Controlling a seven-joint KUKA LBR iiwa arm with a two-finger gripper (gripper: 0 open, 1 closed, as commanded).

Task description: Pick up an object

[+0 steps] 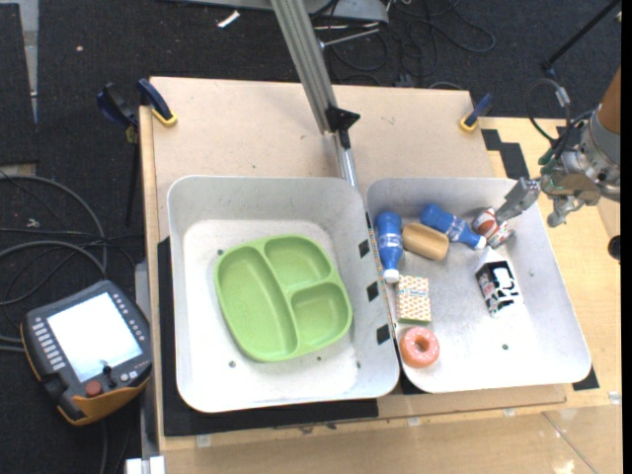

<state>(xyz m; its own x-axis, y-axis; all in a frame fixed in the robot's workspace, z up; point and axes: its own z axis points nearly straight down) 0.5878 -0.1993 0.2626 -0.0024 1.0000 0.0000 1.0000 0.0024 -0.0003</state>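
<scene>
Jaws spread apart on gripper (pixel 541 201), nothing between them, hovered at right bin's (pixel 553 344) two o'clock rim, red-white can (pixel 489 227) just beside.

Light: bright, even, from overhead | Shadows: faint, soft | Glare: white bins (pixel 197 265) slightly washed out | Focus: mildly soft, grainy throughout | Floor: dark

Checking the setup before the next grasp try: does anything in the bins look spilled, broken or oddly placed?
Nothing looks spilled or broken. The blue bottle lies on its side against the right bin's left wall, and the green divided plate sits skewed in the left bin.
</scene>
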